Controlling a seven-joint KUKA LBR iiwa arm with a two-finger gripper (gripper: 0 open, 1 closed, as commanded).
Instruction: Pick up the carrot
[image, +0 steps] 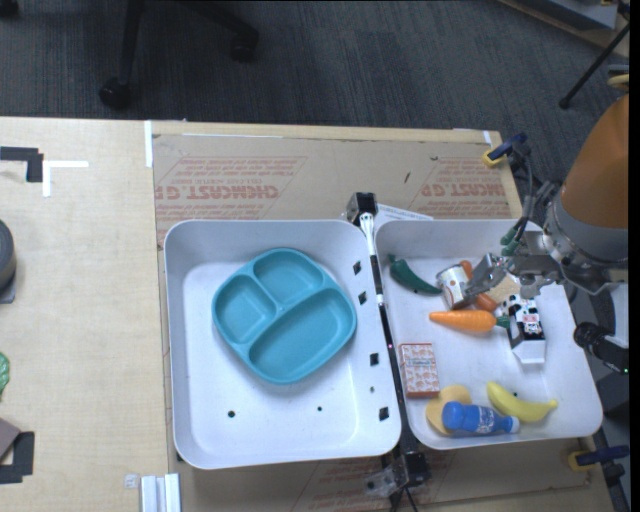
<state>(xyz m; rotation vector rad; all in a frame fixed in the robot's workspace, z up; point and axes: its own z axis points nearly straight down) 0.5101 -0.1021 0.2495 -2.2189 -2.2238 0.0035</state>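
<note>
While the carrot lies in the right bin, right of frame centre, the gripper hovers just above it; how far its pincer is parted cannot be told. Judged step: the approach, with descent and closing ahead.

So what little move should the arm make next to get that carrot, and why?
Probably a short drop toward the carrot. The end effector sits just above its right end in the right bin, and nothing is seen in its grip. A small can lies close by, so it should descend carefully.
</note>
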